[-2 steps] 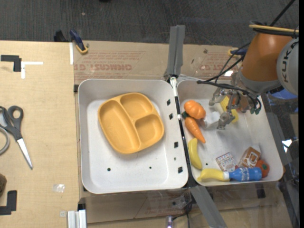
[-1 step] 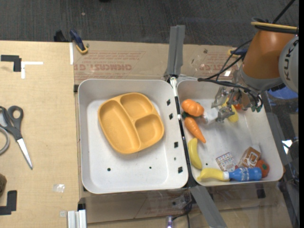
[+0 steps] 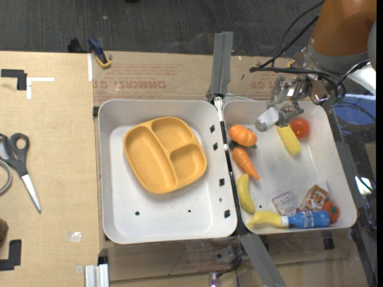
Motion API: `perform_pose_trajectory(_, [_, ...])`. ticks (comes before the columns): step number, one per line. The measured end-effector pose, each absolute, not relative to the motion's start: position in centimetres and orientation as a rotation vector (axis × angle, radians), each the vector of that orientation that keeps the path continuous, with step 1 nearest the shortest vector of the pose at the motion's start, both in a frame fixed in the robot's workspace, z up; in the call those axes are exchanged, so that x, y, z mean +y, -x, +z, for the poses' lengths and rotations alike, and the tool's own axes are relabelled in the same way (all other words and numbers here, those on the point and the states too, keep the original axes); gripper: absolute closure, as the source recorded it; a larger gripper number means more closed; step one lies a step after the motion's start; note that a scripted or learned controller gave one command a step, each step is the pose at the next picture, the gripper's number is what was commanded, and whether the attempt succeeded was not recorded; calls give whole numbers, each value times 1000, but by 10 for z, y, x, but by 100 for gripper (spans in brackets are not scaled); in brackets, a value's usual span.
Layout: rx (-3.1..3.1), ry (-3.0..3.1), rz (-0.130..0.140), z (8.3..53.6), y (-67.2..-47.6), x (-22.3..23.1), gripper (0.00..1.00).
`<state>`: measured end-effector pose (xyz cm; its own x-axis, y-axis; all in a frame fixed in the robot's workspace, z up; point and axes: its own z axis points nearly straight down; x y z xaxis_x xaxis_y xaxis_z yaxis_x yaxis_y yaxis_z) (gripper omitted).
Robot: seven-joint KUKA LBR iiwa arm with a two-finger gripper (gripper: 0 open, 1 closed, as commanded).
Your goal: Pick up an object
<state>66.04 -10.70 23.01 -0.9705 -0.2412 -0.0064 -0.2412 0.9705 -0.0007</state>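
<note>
We read little writing here — only reversed red print on the brown cardboard (image 3: 155, 76) behind the bins, too mirrored and faint for us to make out. The claw (image 3: 286, 103) hangs over the back of the right bin (image 3: 341, 160), a cluster of metal and cable below the arm's orange band (image 3: 341, 17); we cannot tell how far it is parted, and we see nothing between its tips. A grey cylindrical piece (image 3: 266, 119) juts from it toward the toys. Just beside it lie a ridged yellow corn cob (image 3: 289, 139) and a glossy red tomato (image 3: 300, 128), touching. Near the divider sit a rounded orange fruit (image 3: 242, 136) and a tapered carrot (image 3: 245, 162). Along the front lie a smooth banana (image 3: 244, 193), a blue bottle (image 3: 308, 220) with a yellow end, and two small printed packets (image 3: 299, 201), labels unreadable. The left bin (image 3: 114, 208) holds a three-compartment orange plastic plate (image 3: 164, 154). Scissors (image 3: 21, 166) rest on the wooden surface (image 3: 48, 220).
</note>
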Motion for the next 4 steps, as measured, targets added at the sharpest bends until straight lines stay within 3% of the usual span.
perform_pose_trajectory(1, [3125,300,0,145,-578,-146,100])
perform_pose_trajectory(2, [3120,323,1,207,-607,-77,100])
perform_pose_trajectory(3, [3123,285,1,195,-654,-80,100])
perform_pose_trajectory(4, [3121,323,0,152,-650,-98,100])
